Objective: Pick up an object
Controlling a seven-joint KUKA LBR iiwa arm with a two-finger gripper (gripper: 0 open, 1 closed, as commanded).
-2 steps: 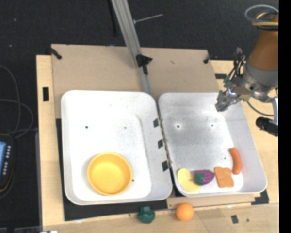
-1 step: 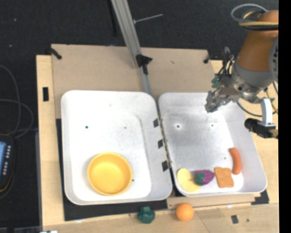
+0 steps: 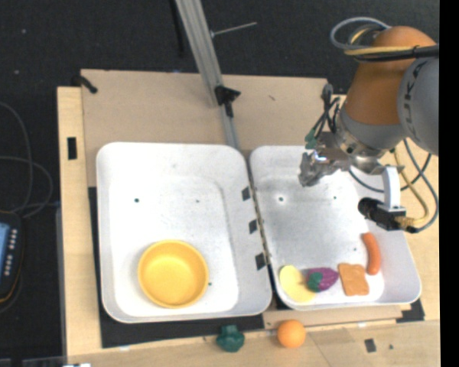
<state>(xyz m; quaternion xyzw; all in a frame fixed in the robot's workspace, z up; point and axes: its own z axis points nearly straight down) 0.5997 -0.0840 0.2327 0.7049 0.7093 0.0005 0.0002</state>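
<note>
My gripper [image 3: 312, 170] hangs over the far part of the right bin [image 3: 321, 212], with nothing visible between its fingers. Along that bin's near edge lie a pale yellow round piece [image 3: 290, 282], a purple and green toy vegetable [image 3: 320, 280], an orange toast-like block [image 3: 354, 279] and a red-orange sausage [image 3: 372, 252]. All of them sit well below the gripper in the view. In the left bin [image 3: 138, 182] rests a yellow bowl [image 3: 173, 273], near the front.
An orange ball [image 3: 291, 333] and a small green toy [image 3: 230, 339] lie on the bench in front of the bins. A metal pole [image 3: 203, 48] slants in from the top toward the gap between the bins. Cables hang at the arm's wrist.
</note>
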